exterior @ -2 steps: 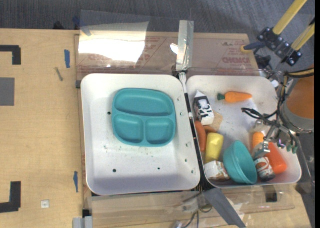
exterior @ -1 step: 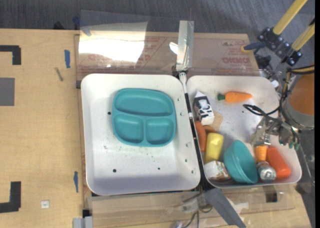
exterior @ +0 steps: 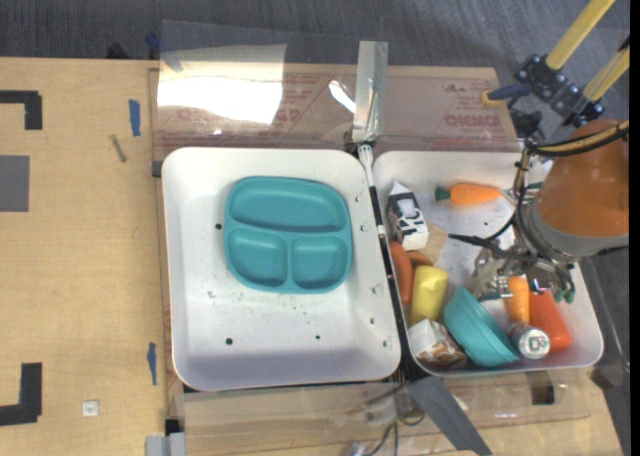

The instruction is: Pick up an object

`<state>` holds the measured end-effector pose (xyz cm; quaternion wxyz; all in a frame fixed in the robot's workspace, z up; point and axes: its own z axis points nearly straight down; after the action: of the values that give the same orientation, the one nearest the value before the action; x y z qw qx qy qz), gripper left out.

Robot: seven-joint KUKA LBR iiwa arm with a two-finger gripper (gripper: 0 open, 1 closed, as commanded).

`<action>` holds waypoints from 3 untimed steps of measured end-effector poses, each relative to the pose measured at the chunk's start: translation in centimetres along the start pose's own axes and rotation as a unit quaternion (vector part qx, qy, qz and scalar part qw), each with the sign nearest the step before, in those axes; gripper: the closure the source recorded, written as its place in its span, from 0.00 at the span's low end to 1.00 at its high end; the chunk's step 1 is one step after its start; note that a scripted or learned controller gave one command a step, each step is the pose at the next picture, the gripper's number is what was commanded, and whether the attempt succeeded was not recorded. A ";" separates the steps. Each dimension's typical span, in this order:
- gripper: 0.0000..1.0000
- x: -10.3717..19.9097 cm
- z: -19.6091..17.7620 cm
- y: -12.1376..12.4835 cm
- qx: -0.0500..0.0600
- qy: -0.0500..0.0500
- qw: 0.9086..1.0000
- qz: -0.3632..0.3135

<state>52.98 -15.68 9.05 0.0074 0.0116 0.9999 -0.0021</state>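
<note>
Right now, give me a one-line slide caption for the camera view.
KUKA arm's claw lowered into the cluttered right bin near an orange can; teal divided plate alone in the left bin.

One fixed camera looked down at a slant on the tabletop. Both white bins sat mid-distance, the arm entering from the right.

The left bin holds a teal divided plate near its middle. The right bin is crowded: a small carton, a carrot, a yellow block, a teal bowl and a can. The gripper sits low at the frame's right among them.
</note>
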 end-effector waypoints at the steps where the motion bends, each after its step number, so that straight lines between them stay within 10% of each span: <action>1: 0.00 0.0 0.0 0.0 0.000 -0.001 1.000 0.000; 2: 0.00 4.4 0.0 -2.5 0.000 0.001 1.000 0.007; 3: 1.00 3.9 -1.3 -2.6 0.003 -0.006 1.000 0.007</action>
<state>48.99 -18.20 10.26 0.0137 0.0181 0.9997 -0.0046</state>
